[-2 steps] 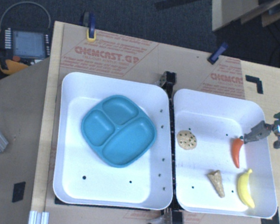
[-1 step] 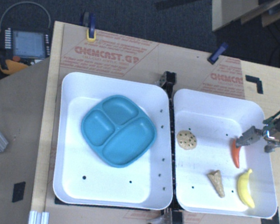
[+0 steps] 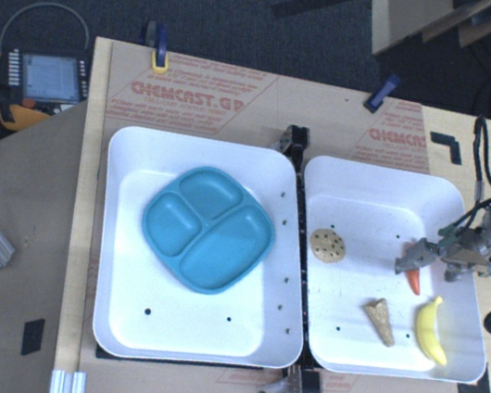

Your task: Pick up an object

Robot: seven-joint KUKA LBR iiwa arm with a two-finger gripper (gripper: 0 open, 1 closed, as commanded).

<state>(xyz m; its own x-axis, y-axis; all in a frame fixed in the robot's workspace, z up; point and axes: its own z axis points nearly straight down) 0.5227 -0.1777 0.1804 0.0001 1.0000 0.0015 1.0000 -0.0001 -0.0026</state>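
dark carpet floor (image 3: 213, 6), cardboard-topped bench (image 3: 244, 97)

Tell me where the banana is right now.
The banana lies in the right bin, near its right wall, just below the carrot and gripper, with the ice cream cone to its left.

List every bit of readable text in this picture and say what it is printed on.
"CHEMCAST G P": red print on the brown board behind the left bin.
"CHEMCAST": the same red print, mirrored, on the board behind the right bin.
Smaller red lines around both: too blurred to read.
Handheld screen at upper left: too small to read.
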